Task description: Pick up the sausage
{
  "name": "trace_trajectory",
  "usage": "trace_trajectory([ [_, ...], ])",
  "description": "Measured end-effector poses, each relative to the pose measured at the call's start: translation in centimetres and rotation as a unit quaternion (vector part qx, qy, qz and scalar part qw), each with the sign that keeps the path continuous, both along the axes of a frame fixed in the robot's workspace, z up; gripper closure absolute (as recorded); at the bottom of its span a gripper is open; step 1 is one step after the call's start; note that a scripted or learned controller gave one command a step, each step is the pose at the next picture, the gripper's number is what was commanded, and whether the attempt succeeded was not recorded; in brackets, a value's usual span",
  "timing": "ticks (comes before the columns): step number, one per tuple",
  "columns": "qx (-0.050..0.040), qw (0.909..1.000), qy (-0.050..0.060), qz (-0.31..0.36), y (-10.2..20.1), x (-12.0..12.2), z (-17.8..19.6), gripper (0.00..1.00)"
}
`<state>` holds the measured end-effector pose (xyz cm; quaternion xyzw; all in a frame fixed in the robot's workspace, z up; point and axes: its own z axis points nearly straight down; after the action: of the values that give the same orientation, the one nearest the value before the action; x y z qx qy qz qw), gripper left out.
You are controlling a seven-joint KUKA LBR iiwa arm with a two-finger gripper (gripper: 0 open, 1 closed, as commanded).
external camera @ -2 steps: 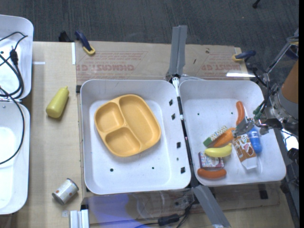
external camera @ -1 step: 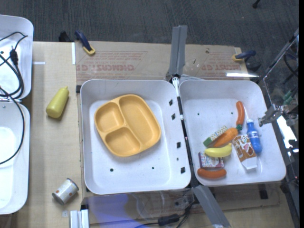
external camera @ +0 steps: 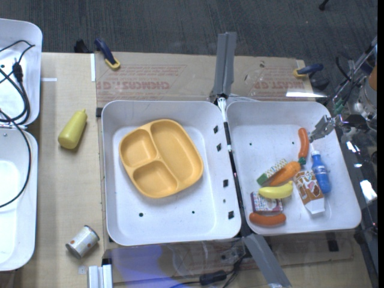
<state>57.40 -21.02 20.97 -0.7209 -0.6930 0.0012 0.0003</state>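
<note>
– Where was the gripper point(external camera: 325, 126) when you looked?

– Far-right side of the right bin point(external camera: 252, 122), approx. over its right rim, up toward the back. Nothing visibly held. Couldn't tell whether it was apart or together; too small & cluttered there.

– And the sausage?

– Two candidates, tbh, both in the right bin. An orange-red sausage point(external camera: 303, 143) lay lengthwise just left of the gripper, near it, but I couldn't tell if touching. A dark-red sausage point(external camera: 267, 219) lay crosswise at the front edge, well apart from the gripper.

– Other stuff in that bin?

– Carrot point(external camera: 283, 173) w/ a banana point(external camera: 276, 191) just in front of it, a blue bottle point(external camera: 320, 173) on the right beside a printed packet point(external camera: 310, 194), and a small pack point(external camera: 266, 203) touching the dark-red sausage's back side.

– Left bin?

– The left bin point(external camera: 114, 221) held a yellow divided plate point(external camera: 161, 158), 3 compartments, nothing in them.

– Anything on the bench?

– A yellow squeeze bottle point(external camera: 72, 129) on its side left of the bins and a tin can point(external camera: 82, 241) tipped over near the front-left corner.
</note>
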Motion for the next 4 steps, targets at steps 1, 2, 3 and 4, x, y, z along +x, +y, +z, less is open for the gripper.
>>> trace_trajectory([
  [1, 0.0016, 0.9967, -0.002, 0.081, 0.3, 3.2, -11.7, 0.00],
  [2, -0.0004, 0.9735, -0.002, 0.229, 1.5, 3.7, -5.1, 0.00],
  [3, 0.0020, 0.9717, -0.001, 0.236, -0.9, 4.6, -11.8, 0.00],
  [4, 0.0003, 0.9720, -0.003, 0.235, -1.0, 4.7, -10.7, 1.00],
])
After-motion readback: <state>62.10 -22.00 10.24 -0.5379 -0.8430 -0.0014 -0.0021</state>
